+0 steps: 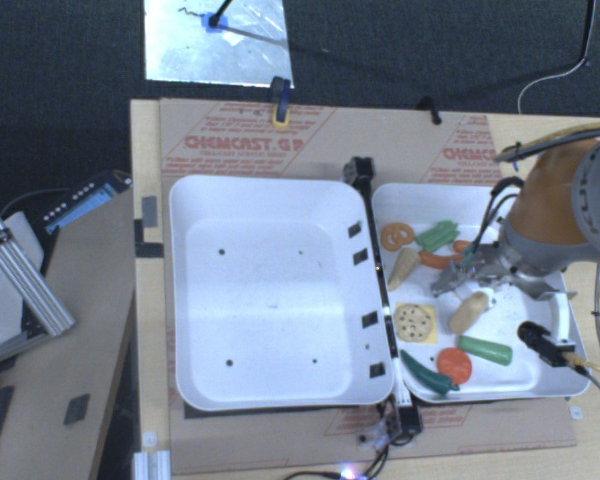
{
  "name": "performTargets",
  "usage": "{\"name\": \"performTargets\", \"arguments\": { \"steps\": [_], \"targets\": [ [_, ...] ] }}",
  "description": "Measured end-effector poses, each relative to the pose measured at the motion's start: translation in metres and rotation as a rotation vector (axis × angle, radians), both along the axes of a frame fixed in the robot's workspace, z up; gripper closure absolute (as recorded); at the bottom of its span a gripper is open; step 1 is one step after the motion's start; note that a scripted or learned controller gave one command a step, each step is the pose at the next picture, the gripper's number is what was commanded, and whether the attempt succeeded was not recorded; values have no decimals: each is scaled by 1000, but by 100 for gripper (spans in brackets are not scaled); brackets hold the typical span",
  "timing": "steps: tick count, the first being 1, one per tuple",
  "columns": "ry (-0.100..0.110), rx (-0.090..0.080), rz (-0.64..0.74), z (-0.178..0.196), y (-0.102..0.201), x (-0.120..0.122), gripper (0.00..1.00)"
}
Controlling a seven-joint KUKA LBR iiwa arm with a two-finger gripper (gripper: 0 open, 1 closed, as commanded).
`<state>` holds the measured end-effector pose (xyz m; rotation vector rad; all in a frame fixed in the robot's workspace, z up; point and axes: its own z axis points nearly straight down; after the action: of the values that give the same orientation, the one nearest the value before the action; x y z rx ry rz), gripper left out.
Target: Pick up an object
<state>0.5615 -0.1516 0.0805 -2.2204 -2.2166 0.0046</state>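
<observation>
The claw [450,284] hangs low in the right bin [550,383]; whether it is wide or narrow I cannot tell. A pale potato [468,313] lies at its five o'clock, a cracker [413,322] at seven.

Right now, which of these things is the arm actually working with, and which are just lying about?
Part of the job:
tool
toy foods in the right bin: potato, pretzel, cracker, tomato, green pieces

Lying about:
left bin
foil sheet
yellow clamp
</observation>
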Motion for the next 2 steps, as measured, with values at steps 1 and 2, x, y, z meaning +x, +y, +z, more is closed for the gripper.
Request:
{"name": "performTargets", "arguments": {
  "steps": [1, 2],
  "targets": [
    [-3, 0, 3, 4, 7, -30, 0],
    [-11, -1, 9, 5, 30, 24, 0]
  ]
}}
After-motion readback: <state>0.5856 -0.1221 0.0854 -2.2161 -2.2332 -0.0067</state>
